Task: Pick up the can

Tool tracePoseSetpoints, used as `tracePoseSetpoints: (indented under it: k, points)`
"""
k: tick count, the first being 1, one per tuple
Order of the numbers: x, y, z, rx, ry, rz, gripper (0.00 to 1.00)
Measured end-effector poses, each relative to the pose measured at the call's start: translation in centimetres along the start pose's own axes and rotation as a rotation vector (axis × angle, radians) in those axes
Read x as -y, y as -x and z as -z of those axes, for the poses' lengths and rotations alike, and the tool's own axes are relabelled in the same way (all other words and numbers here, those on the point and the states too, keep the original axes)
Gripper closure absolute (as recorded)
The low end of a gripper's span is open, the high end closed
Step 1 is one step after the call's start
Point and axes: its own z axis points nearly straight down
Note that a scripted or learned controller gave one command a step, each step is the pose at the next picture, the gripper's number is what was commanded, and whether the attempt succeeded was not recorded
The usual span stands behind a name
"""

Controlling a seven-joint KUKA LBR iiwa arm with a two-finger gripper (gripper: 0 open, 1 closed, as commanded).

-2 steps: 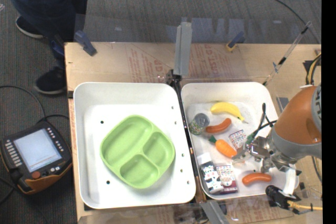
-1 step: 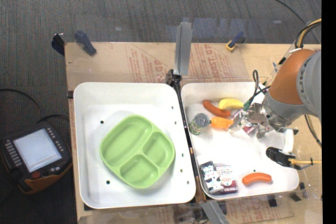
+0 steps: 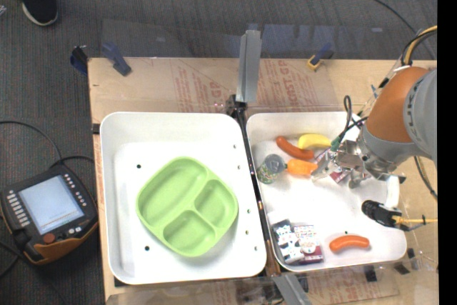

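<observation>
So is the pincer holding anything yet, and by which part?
Cannot be told. The pincer sits in the right bin beside the orange toy, apart from the can, with nothing visibly gripped.

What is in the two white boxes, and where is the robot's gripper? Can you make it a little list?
left bin: holds a green divided plate
right bin: holds all the small things
can: near the right bin's left wall, beside an orange carrot-like toy
above the can: a red hot dog toy and a yellow banana
front of right bin: a small printed box and another hot dog toy
gripper: low in the right bin, right of the can, apart from it
</observation>
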Motion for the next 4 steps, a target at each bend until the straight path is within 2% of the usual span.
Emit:
tracePoseSetpoints:
  k: [1,2,3,4]
  points:
    - [-0.2,1.2,1.1,0.000,0.001,-0.046,0.00]
    - [7.3,-3.6,-0.1,-0.001,-0.003,-0.144,0.00]
    - [4.6,2.3,0.0,-0.002,0.000,-0.167,0.00]
    - [-0.2,-0.5,0.0,0.000,-0.001,-0.270,0.00]
